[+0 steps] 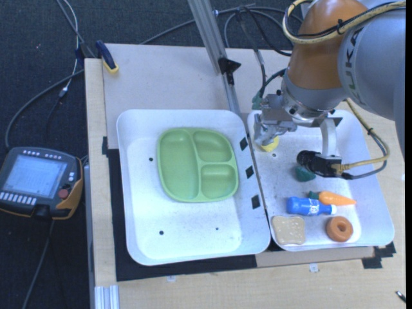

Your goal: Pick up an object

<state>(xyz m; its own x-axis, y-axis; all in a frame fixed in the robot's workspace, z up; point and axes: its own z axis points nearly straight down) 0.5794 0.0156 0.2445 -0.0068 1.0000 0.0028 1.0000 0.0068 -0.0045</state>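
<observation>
In the right bin lie a blue bottle [303, 205] on its side, an orange carrot [337, 199] just above it, a brown doughnut [339, 228], a slice of toast [288, 230] (flat, near the front edge), and a yellow piece [270, 144] partly hidden under the pincer [266, 136].

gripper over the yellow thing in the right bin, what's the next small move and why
Probably a short, straight descent: the gripper hangs right over the yellow object near the right bin's left wall, and the view does not show it gripped.
</observation>
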